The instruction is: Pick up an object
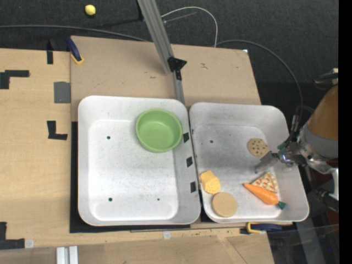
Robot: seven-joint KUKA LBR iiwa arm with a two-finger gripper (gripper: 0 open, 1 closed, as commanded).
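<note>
Robotics lab: two shallow white plastic bins (88, 147) on taped plywood counter (33, 92), loose cables (231, 43), dark carpet floor (44, 10).

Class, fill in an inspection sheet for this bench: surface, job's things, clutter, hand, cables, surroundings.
Surface: pale wooden bench; two shallow white bins, left bin, right bin.
Job's things: green plastic bowl in left bin; speckled round cookie, yellow cracker, tan round biscuit, pizza slice, orange carrot in right bin.
Clutter: small yellow ball on dark floor.
Hand: hand low over right bin's right side, nothing between fingers.
Cables: thin cables behind bench.
Surroundings: grey metal pole.
</note>
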